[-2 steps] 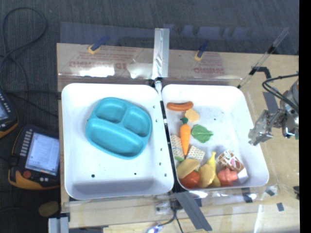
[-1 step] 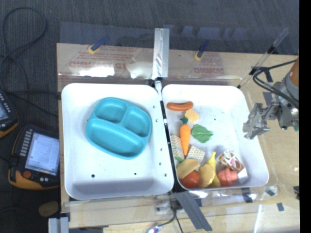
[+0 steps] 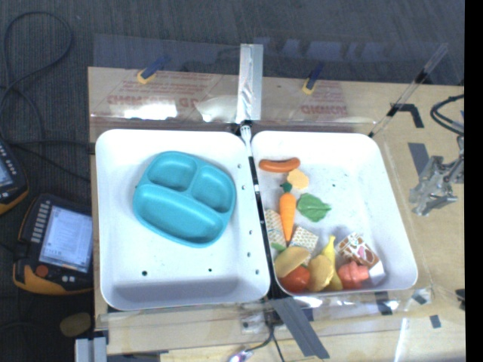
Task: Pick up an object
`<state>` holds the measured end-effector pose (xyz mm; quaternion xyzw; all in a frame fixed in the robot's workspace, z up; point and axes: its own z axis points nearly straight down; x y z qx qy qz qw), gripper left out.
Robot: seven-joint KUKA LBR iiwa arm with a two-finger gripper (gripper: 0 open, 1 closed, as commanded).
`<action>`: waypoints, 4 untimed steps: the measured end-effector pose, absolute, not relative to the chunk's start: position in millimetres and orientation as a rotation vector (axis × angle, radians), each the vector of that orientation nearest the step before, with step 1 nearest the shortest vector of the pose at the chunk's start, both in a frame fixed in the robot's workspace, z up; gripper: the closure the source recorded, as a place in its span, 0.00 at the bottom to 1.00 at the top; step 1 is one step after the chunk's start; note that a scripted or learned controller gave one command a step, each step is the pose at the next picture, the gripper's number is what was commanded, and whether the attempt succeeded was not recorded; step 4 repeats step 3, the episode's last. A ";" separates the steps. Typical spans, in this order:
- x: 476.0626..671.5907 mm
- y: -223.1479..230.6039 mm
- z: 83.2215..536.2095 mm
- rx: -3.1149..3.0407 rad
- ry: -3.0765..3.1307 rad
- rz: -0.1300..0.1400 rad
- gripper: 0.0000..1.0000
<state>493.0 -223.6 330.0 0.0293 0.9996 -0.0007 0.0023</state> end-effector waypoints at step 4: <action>495.1 -223.1 466.4 -0.799 3.033 -0.003 1.00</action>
